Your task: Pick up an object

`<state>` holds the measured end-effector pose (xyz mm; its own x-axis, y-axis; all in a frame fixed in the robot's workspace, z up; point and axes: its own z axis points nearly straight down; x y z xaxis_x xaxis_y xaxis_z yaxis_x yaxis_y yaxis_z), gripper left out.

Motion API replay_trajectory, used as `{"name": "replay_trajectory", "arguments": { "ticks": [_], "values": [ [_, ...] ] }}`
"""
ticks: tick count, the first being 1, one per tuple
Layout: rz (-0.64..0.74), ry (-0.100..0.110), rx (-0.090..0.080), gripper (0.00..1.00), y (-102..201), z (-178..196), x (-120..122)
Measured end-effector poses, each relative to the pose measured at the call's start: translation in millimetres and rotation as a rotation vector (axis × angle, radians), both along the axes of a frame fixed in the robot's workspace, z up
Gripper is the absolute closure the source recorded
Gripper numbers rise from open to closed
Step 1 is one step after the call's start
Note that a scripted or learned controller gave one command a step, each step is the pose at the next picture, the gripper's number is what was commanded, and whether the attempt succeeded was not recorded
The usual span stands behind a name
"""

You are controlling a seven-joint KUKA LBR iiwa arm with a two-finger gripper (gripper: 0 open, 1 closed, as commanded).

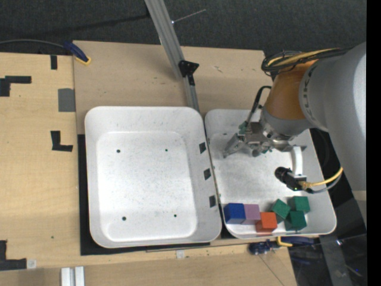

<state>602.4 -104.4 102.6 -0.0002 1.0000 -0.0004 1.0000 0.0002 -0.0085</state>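
Several small blocks lie along the front edge of the right bin (221,124): a blue cube (235,212), a purple block (252,211), an orange cube (267,220) and three green blocks (281,208) (301,204) (296,220). My gripper (245,150) hangs over the back half of this bin, well behind the blocks. It is open, its fingers splayed, with nothing between them. The grey arm with its orange band (284,100) reaches in from the right.
The left bin (95,124) sits beside the right one, sharing a raised middle rim. A slanted metal pole (169,34) crosses above the bench at the back. A black cable plug (287,177) dangles from the arm over the right bin.
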Motion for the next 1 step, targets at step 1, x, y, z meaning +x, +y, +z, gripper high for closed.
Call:
{"name": "replay_trajectory", "arguments": {
  "ticks": [1],
  "values": [
    [0.002, -0.006, 0.001, 1.00, 1.3, 13.8, 2.0]
  ]
}}
